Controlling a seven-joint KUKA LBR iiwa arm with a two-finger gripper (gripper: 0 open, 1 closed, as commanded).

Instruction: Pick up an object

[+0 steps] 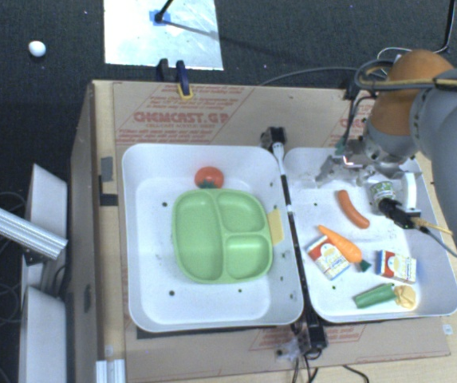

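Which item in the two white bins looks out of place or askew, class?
The small red tomato-like toy sits alone in the left white bin, wedged against the far edge of the green divided plate instead of on it. The other toys lie scattered in the right white bin.

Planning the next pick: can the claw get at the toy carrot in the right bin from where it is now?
Probably yes. The claw sits over the right bin's far end, and the toy carrot lies uncovered on the floor nearer the camera. A small carton touches it, which may crowd a grasp.
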